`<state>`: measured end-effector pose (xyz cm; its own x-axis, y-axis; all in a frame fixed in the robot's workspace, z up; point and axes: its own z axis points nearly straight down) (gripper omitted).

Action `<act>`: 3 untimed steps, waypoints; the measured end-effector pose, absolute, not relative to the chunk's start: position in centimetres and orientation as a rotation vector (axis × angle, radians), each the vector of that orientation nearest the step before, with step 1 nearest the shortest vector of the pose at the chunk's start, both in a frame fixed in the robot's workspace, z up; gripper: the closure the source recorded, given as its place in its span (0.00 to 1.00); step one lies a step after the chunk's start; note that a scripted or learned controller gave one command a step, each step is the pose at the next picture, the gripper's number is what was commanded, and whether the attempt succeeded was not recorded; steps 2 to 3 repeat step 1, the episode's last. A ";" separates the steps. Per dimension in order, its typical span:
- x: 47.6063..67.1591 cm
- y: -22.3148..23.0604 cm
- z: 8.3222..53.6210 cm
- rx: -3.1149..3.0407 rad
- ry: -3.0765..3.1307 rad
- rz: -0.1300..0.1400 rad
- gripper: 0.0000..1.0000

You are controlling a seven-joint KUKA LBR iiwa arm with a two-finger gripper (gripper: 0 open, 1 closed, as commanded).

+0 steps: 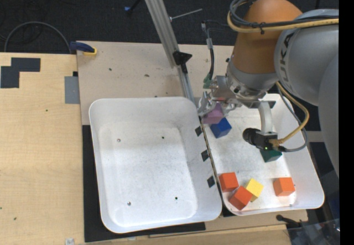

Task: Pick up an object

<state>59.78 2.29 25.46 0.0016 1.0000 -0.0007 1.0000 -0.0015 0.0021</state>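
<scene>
Although the gripper is down in the right bin, against its far left corner, the pick looks only half done: nothing has been lifted clear. A purple block sits right at the fingertips, with a blue block touching it on the near side. Whether the fingers are clamped on the purple block, I cannot tell.
</scene>
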 end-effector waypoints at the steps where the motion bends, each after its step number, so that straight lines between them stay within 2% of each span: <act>1: 56.0 8.8 19.1 2.223 2.235 -0.013 1.00; 3: 56.0 8.8 19.1 2.223 2.235 -0.013 1.00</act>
